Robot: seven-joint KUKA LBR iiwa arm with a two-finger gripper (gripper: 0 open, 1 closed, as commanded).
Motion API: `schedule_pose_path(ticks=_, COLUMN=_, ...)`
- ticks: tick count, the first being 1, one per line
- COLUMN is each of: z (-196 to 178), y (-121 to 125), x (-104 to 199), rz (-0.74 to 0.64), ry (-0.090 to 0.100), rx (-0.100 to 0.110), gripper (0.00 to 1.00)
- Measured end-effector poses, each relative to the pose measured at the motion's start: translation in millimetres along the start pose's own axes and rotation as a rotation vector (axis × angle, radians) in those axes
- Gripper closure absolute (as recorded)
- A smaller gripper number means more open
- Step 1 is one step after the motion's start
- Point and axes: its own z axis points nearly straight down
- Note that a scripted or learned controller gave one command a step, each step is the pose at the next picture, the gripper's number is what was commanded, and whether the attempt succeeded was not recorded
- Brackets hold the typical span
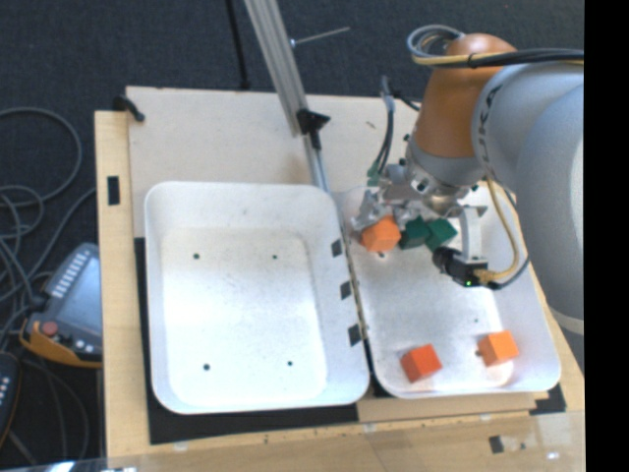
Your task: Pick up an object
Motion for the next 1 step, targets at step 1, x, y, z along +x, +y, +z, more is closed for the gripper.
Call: schedule_pose_path(ticks=1, z=-0.1, y=-13.4, x=60.9, rz=-0.007, ry=0.003, rx=0.0, gripper=1.0)
